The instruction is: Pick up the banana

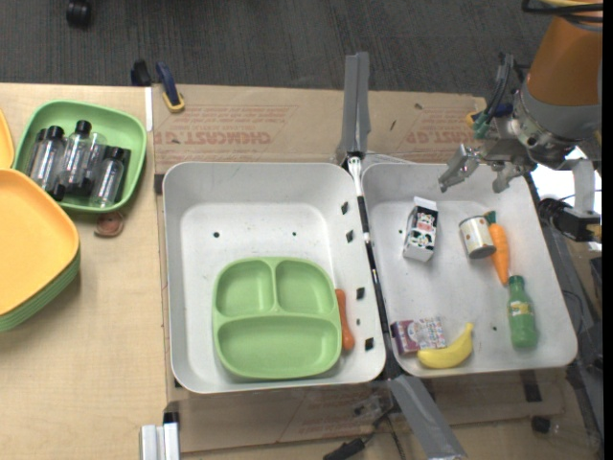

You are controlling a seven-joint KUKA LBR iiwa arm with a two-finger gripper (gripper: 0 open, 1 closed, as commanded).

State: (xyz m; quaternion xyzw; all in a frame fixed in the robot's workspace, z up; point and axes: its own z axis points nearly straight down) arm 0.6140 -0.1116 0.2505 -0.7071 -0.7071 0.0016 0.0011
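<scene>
Two white bins sit side by side on the table. We count five things in the right bin: one banana at its near edge, touching one small packet, plus one green bottle, one carrot and one carton. One claw hovers open, gripping nothing, over that bin's far edge. One green plate lies in the left bin.

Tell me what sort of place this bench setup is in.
Probably a robotics lab or test cell, not a kitchen: two white bins on cardboard, toy groceries such as a banana and a carrot, an industrial arm's end effector, and an office chair's caster on carpet.
</scene>
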